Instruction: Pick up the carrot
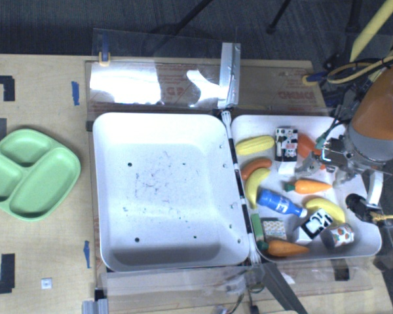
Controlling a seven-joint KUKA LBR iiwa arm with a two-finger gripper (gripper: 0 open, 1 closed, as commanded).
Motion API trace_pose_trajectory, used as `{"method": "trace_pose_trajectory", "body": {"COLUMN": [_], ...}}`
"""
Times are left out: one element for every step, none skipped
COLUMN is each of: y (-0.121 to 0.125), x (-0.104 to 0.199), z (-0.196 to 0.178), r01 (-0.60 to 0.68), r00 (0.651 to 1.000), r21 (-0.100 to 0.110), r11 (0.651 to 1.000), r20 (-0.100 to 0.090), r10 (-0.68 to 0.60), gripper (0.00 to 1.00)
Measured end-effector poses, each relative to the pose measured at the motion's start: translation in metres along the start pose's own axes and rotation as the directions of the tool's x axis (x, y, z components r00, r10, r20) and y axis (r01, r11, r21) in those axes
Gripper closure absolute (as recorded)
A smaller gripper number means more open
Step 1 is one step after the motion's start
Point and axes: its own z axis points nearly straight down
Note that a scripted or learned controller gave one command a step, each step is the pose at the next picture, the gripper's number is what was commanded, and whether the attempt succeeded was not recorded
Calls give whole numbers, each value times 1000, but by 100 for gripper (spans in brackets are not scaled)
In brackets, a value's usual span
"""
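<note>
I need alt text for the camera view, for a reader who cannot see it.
The gripper hangs over the right bin beside a carrot, among bananas, a blue bottle and other small items. A green divided plate lies left of the left bin.

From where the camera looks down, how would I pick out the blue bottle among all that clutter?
Look at the right-hand white bin, the crowded one. Near its middle lies the blue bottle, tilted, with a white label, between a yellow banana and another banana. It is the single blue thing among yellow and orange food.
</note>
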Motion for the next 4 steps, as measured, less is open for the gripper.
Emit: {"method": "trace_pose_trajectory", "body": {"y": [19,-1,-40,-39], "x": [-13,2,18,17], "z": [39,45,51,41], "r01": [36,269,-50,-54], "r00": [999,963,999,999], "r21": [-1,-19,-9,-11], "r11": [999,963,999,998], "r20": [0,8,-2,-1], "r10": [-36,-269,50,54], "gripper": [0,0,0,100]}}
